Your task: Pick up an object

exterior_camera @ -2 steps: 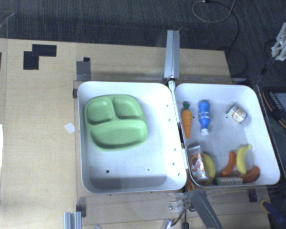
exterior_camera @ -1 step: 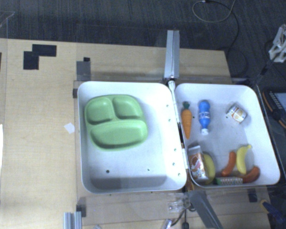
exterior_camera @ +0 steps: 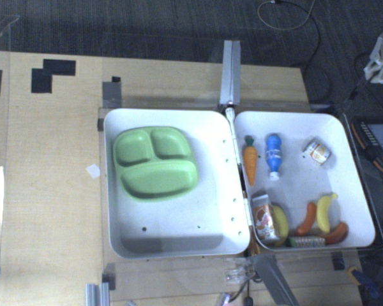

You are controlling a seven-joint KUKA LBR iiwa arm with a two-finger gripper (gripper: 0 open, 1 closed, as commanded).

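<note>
The right bin (exterior_camera: 345, 132) holds several small objects. A toy carrot (exterior_camera: 249, 161) lies by its left wall, with a blue bottle (exterior_camera: 273, 155) beside it. A small tin can (exterior_camera: 317, 152) rests farther right. Near the front wall lie a snack packet (exterior_camera: 263, 217), a yellow banana (exterior_camera: 279, 222), an orange sausage (exterior_camera: 307, 217), a second banana (exterior_camera: 325, 210) and a red piece (exterior_camera: 336, 233). A pale metal part that looks like my gripper (exterior_camera: 380, 59) hangs at the upper right, outside the bins and well away from every object.
The left bin (exterior_camera: 172, 234) holds a green divided plate (exterior_camera: 156, 162). A metal post (exterior_camera: 230, 72) stands behind the seam between the bins. Wooden bench top spreads to the left, and cables lie on the dark floor behind.
</note>
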